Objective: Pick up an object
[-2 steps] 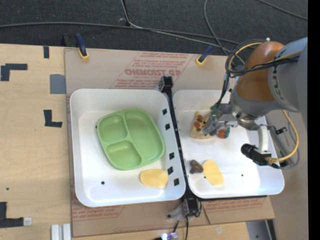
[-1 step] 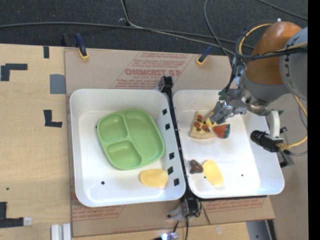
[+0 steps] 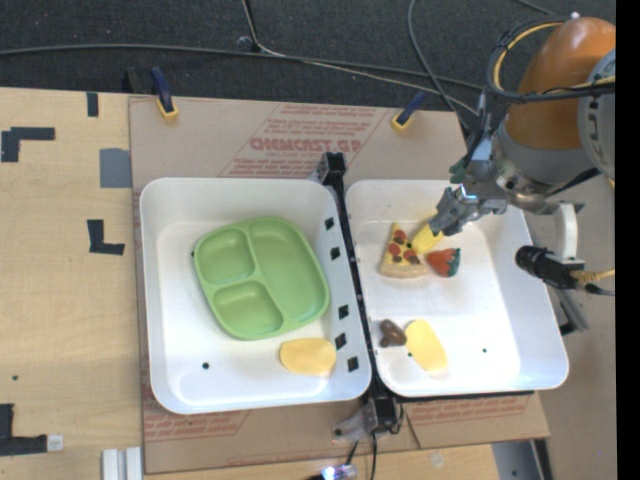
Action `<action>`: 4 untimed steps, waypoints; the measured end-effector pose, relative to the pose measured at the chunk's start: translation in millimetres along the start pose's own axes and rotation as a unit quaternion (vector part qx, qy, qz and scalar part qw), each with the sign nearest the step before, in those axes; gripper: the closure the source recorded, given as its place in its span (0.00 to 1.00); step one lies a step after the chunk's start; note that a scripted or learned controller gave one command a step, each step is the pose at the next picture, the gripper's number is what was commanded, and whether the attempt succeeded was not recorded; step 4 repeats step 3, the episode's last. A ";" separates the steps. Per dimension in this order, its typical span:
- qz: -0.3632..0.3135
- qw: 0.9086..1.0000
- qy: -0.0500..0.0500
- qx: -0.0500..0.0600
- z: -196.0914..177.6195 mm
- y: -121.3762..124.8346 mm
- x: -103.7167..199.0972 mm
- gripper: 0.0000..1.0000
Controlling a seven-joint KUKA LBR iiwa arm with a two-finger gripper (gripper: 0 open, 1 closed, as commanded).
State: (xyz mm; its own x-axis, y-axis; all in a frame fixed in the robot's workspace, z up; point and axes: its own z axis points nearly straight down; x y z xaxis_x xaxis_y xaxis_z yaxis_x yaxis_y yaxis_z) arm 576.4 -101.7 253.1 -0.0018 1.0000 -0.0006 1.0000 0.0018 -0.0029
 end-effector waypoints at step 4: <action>-0.003 1.000 0.000 0.002 9.7 28.7 160.0 1.00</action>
